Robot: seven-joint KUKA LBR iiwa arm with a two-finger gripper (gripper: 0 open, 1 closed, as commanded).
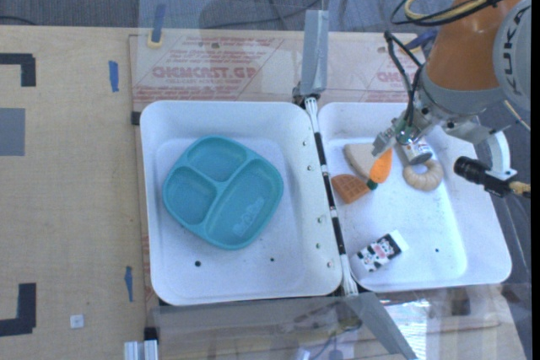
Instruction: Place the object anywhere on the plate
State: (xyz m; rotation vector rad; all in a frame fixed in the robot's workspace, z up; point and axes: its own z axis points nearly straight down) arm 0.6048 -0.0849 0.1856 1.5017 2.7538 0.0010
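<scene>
The gripper [403,139] is poised beside the carrot [380,168]; its grip cannot be told. The plate [223,191] lies well left.

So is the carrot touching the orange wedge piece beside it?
Cannot tell. In the camera view the carrot tip meets the orange wedge edge, but the slant hides whether they touch.

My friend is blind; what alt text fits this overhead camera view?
A grey and orange robot arm's gripper hovers over toy food, including a carrot and a doughnut, in the right white bin. A teal divided plate lies in the left bin.
</scene>
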